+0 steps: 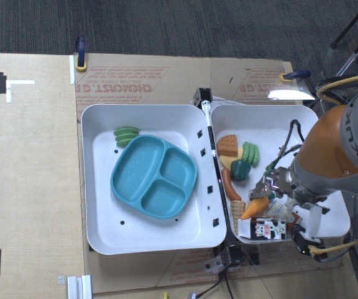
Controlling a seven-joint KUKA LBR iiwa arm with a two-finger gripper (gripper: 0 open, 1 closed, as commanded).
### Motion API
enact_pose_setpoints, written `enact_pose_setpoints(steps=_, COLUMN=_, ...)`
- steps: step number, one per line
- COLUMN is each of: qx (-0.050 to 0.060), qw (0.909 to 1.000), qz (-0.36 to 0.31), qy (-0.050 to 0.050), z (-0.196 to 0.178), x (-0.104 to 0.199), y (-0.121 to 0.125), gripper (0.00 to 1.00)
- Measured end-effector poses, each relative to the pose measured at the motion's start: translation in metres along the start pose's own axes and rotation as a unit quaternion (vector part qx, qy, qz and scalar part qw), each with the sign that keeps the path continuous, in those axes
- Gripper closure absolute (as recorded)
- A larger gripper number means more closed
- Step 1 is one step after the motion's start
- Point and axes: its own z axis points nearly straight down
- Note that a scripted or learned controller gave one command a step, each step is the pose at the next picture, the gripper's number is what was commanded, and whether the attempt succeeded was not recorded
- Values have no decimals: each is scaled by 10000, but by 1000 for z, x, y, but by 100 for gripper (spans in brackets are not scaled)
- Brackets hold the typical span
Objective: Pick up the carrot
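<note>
Carrot [254,207]: orange, tapered, lying at a slant in the lower middle of the right bin [272,114], thick end up toward the tool, point down-left. Its upper end sits directly under the tool.

Tool [267,190]: metallic, at the end of the grey arm with orange band [328,148], positioned over the carrot's upper end. Whether its fingers are spread or closed, or gripping the carrot, cannot be told.

Right bin, other contents: a reddish sausage [230,184] just left of the carrot, lying lengthwise; a waffle-textured tan square [237,210] touching the carrot's tip; a black-and-white printed card [264,229] just below the carrot; a dark green item [240,170] and a light green ridged item [250,152] above; an orange-brown block [227,145] near the bin's upper left.

Left bin [104,229]: holds a blue three-compartment plate [154,176], tilted in plan, and a green ridged vegetable [127,134] beside the plate's upper left edge.

Both bins rest on a cardboard sheet [129,80] on the counter [23,185].
</note>
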Motion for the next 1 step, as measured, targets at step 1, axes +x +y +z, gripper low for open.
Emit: enact_pose_setpoints(steps=1, qx=-16, qw=10000, qz=36, qy=4, z=-9, x=0, y=3, gripper=100)
